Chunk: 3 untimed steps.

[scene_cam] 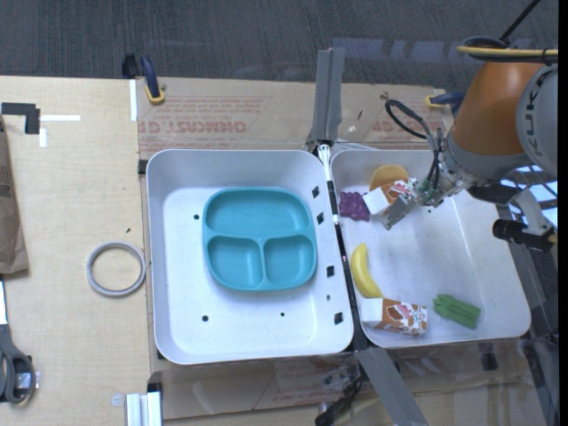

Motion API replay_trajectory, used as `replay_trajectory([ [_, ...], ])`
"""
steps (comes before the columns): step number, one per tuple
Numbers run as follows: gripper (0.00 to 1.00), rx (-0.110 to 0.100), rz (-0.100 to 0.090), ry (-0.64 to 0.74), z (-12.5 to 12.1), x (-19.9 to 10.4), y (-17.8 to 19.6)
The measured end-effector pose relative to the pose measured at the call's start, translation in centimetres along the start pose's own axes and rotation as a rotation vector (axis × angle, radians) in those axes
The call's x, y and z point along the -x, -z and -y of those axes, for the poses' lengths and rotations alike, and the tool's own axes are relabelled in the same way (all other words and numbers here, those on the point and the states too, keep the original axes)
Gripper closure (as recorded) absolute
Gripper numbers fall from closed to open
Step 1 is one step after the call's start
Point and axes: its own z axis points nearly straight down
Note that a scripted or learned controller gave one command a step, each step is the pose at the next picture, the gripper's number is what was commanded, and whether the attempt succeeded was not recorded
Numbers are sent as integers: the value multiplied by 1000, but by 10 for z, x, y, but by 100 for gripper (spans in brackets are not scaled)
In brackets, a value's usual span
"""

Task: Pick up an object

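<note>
Nearest the camera, right bin [497,322]: orange-and-white carton [401,315], green piece [456,310], banana [363,272], all well apart. Left bin [169,264]: teal divided plate [261,239]. Farther back in the right bin: purple item [354,205], orange item [389,177], white block [376,199], crowded together. Hand [397,209] low beside that cluster; whether open or closed cannot be told. Advice: descend on one object's centre, clear of neighbours; the isolated banana looks easier.

Left white bin [169,264]: teal divided plate [261,239]. Bench [71,193]: grey tape ring [116,268], blue-and-yellow clamp [149,80] at the rear edge, scissors [13,375] at the front left.
</note>
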Motion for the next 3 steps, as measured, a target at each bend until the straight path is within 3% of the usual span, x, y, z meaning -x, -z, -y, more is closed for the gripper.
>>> replay_trajectory([
  [1, 0, 15, 16, 1, -46, 12, -32],
  [2, 0, 16, 21, 49, -55, 17, -34],
  [3, 0, 16, 14, 43, -59, 23, -35],
])
